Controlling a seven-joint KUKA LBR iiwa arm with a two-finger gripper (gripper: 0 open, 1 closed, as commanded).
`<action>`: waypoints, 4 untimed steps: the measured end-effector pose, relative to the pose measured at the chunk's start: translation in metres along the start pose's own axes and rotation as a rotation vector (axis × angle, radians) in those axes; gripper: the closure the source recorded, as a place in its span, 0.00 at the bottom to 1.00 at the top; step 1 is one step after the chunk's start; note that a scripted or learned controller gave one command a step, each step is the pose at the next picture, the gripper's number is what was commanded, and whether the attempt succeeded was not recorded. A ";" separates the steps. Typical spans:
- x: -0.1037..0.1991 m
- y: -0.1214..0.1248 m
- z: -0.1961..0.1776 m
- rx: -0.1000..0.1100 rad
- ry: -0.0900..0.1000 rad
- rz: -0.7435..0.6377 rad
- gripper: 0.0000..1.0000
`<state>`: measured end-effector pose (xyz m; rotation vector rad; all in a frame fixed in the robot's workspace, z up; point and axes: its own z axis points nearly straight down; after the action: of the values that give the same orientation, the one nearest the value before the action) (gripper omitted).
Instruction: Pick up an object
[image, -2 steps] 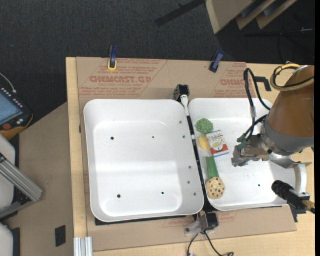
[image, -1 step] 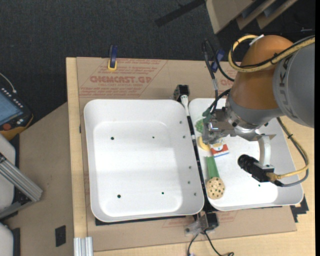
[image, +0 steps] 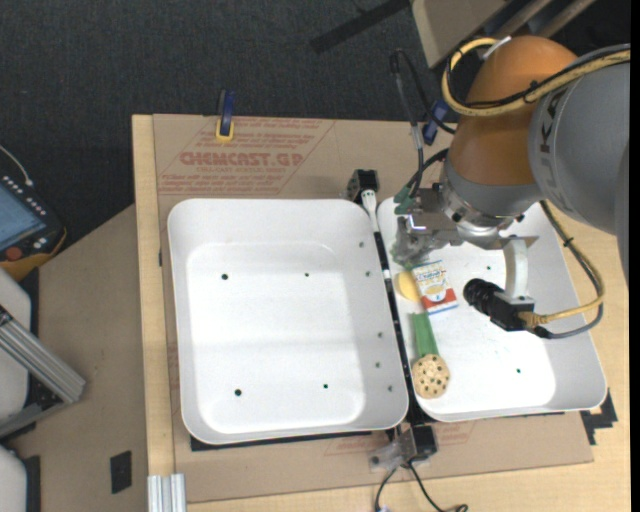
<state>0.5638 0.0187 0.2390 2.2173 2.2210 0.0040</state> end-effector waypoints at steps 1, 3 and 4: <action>0.037 -0.029 -0.033 0.001 0.002 -0.003 1.00; 0.032 -0.050 -0.096 0.007 0.000 0.002 1.00; 0.057 -0.053 -0.100 0.003 0.000 -0.001 1.00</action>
<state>0.5107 0.0754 0.3384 2.2180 2.2239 0.0011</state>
